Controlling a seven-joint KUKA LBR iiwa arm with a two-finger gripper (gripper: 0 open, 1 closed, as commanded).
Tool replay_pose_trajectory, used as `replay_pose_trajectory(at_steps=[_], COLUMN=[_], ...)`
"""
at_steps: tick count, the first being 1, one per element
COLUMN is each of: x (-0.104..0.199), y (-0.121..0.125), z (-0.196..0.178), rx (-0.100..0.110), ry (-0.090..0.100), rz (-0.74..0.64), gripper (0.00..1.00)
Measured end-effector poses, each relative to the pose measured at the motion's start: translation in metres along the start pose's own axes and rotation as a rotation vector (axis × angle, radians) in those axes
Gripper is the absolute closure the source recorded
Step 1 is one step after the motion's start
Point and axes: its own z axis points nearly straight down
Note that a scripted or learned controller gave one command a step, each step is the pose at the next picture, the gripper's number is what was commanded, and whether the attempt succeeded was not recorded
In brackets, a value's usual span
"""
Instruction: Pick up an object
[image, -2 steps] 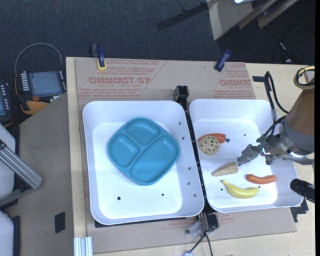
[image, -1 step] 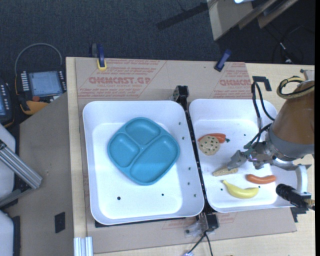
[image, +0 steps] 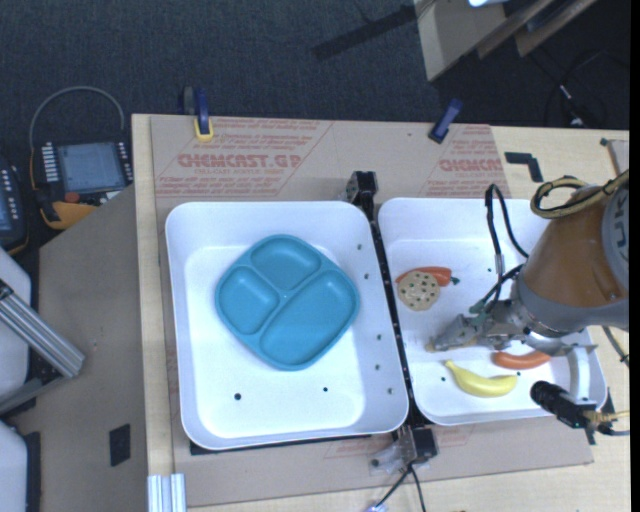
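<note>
In the right bin lie a round cookie resting against a red-orange pepper, a yellow banana near the front wall, and an orange carrot-like piece partly under the arm. My gripper reaches in from the right and hangs low over the bin floor, just above the banana's left end and below the cookie. Nothing shows between its fingers.
The left bin holds a blue divided plate. A black clamp sits at the bins' far junction. Cables loop over the right bin's back. A pendant lies off the bench at left.
</note>
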Motion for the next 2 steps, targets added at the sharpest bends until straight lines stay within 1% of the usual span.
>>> replay_pose_trajectory(at_steps=[1,2], x=[0.0,0.005], y=[0.003,-0.005], z=[-0.015,-0.069], rx=[-0.012,-0.01], ry=[-0.003,-0.009], rz=[-0.001,0.0], gripper=[1.0,1.0])
